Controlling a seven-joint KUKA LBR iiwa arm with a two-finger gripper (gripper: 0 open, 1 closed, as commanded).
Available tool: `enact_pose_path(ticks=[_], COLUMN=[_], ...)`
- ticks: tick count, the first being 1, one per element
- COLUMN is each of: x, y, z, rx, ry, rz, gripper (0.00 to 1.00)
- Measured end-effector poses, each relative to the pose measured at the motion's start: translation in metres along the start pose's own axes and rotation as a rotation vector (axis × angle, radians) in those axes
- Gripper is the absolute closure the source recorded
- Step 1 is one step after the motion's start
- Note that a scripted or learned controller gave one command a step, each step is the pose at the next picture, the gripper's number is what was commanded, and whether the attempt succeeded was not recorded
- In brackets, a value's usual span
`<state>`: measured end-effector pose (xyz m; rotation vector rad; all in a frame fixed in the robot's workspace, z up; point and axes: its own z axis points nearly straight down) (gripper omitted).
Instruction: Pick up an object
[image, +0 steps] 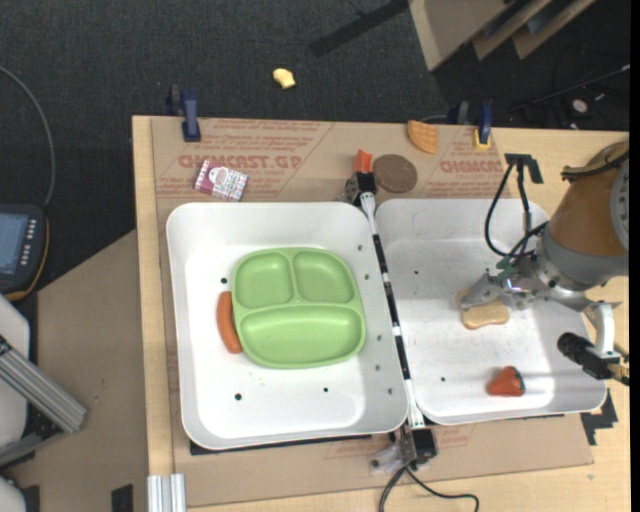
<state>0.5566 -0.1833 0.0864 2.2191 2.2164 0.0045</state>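
Observation:
In the right bin (440, 250) lie a tan, bread-like piece (486, 318) and a red, strawberry-like piece (505, 381) near the front wall. My gripper (487, 298) hangs low, directly over the tan piece's back edge, touching or almost touching it. The arm's grey wrist (580, 255) reaches in from the right. In the left bin (200, 240) a green divided plate (300, 335) lies flat, with an orange sausage-shaped piece (228, 322) against its left rim.
Behind the bins, on the cardboard, sit a brown disc (394, 173), an orange wedge (423, 136) and a pink-and-white packet (220, 179). A black cable (497, 215) loops over the right bin's back. Blue clamps (186, 112) hold the board's far edge.

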Motion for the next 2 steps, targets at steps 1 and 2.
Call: enact_pose_path(ticks=[1, 2], x=[0.0005, 0.0006], y=[0.0015, 0.0012], z=[-0.0114, -0.0107], rx=[-0.005, -0.004], ry=[-0.002, -0.002], rz=[-0.002, -0.002], gripper=[1.0, 0.0])
